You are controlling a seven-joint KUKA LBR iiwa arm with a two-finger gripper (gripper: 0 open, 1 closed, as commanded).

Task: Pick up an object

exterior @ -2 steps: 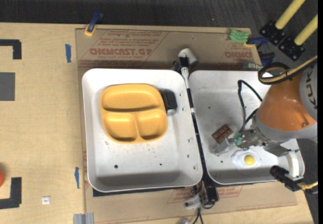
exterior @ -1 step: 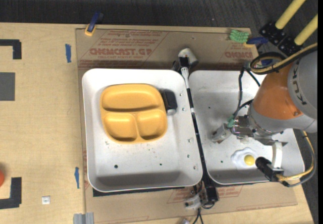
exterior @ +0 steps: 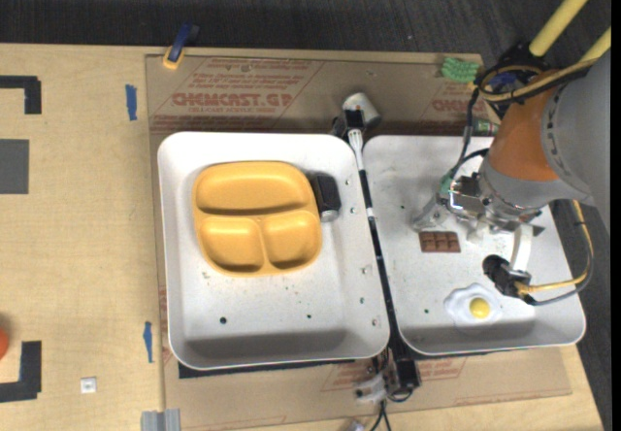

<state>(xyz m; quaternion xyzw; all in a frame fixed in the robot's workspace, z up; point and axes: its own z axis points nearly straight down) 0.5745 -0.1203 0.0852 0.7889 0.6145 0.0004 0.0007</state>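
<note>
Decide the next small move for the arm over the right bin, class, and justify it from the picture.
Probably a short shift toward the brown chocolate piece and then down. The gripper hangs over the right bin, just up and right of that piece, with nothing visibly held. The fried egg lies farther off, near the bin's front edge.
</note>
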